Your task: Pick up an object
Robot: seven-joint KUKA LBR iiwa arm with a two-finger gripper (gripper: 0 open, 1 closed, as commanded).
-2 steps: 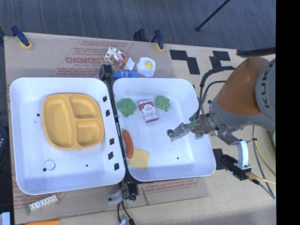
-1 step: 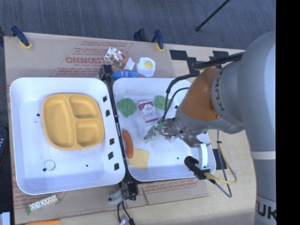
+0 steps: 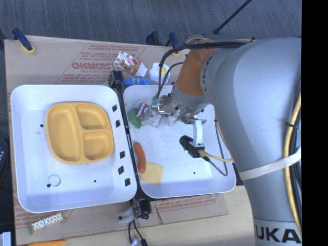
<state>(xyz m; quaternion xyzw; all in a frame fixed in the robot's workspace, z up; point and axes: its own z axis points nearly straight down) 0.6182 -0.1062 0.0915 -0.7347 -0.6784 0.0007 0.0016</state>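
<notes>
yellow cheese slice [image 3: 152, 173] lies at the right bin's [image 3: 174, 191] lower-left corner, touching the hot dog [image 3: 140, 157] that runs lengthwise along the left wall just above it. further up, the claw [image 3: 163, 108] sits over a clutter of small wrapped items [image 3: 145, 113] at upper centre; whether it is open i cannot tell. nearest target lies directly left of it.

Yellow divided plate [image 3: 79, 132] in left bin [image 3: 20, 152], hot dog [image 3: 140, 158] in right bin [image 3: 205, 186].
</notes>
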